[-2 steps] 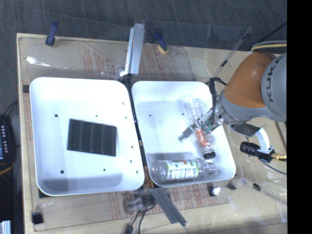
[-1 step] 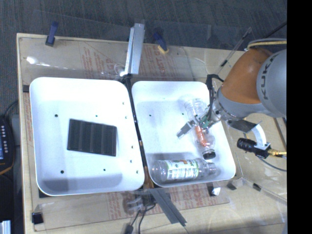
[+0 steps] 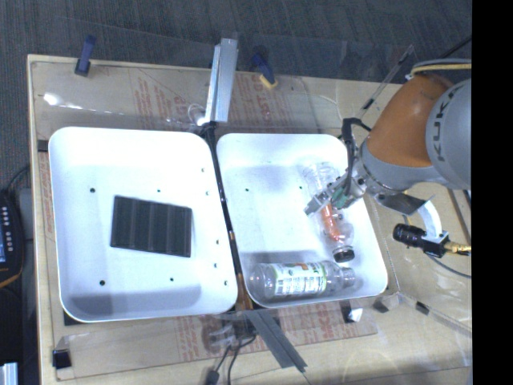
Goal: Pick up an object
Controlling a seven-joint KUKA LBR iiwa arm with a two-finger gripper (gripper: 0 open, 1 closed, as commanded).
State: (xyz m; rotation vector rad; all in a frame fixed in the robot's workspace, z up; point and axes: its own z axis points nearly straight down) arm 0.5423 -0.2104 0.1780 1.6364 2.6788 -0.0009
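Observation:
My gripper (image 3: 324, 202) hangs low over the right side of the right bin (image 3: 264, 159). Directly below it lies a small clear bottle (image 3: 336, 229) with orange-red contents and a black cap pointing toward the front. The gripper's tip sits at this bottle's upper end, and I cannot tell whether it touches. A crumpled clear plastic piece (image 3: 317, 172) lies just behind the gripper. Along the right bin's front wall a larger clear bottle (image 3: 300, 280) with a green-and-white label lies on its side. A flat black ribbed slab (image 3: 152, 226) rests in the middle of the left bin (image 3: 80, 151).
The two bins touch along a dark centre seam (image 3: 224, 215). A metal bar (image 3: 221, 79) stands behind them, with blue clamps (image 3: 84, 54) on the bench's back edge. The arm's orange band (image 3: 409, 123) looms over the right bin's right wall.

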